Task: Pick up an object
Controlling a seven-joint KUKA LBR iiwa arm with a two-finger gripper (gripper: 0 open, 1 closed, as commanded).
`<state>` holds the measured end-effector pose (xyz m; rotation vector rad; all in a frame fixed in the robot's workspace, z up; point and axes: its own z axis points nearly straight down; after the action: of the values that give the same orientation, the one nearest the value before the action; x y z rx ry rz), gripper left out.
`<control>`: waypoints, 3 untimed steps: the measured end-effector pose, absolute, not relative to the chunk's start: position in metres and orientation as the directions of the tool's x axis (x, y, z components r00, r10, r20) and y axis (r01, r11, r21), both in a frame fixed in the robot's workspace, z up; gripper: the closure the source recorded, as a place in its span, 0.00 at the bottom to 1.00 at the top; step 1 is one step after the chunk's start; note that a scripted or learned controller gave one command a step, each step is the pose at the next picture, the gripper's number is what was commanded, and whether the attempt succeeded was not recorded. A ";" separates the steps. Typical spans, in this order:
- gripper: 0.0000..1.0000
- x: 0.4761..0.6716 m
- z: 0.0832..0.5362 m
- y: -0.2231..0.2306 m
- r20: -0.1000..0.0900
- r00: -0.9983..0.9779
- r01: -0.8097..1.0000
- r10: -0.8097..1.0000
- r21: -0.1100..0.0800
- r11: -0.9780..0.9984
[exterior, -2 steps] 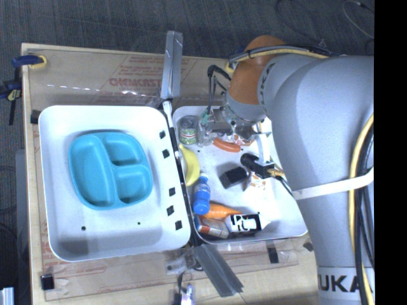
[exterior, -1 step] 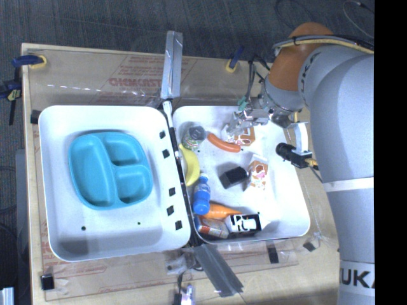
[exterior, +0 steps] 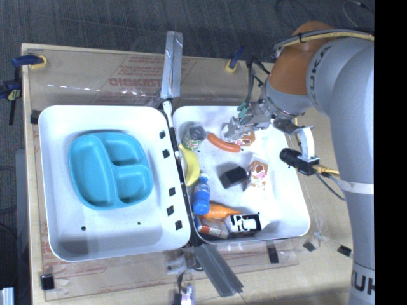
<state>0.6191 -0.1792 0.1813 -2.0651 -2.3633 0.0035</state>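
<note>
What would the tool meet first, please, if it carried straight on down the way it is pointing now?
Most likely the orange hot dog, lying just beneath the tool in the right bin; depth is hard to judge from this slanted view.

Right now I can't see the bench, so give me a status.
Hand low in right bin, over the orange sausage. Nothing seen gripped. Black block and can close by.

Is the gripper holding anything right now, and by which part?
Cannot be told. The gripper sits low over the orange sausage-shaped piece in the right bin, but no object shows between its fingers.
</note>
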 end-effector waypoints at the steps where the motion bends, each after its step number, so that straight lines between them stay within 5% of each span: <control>1: 0.00 0.587 0.147 -0.211 0.002 -0.306 0.952 0.952 -0.004 0.306; 2: 0.00 0.638 0.096 -0.186 0.002 -0.342 0.940 0.940 -0.003 0.342; 3: 1.00 0.639 0.103 -0.185 0.002 -0.344 0.939 0.939 -0.004 0.344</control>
<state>0.6387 -0.1853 0.1032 -1.7976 -2.5720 0.0036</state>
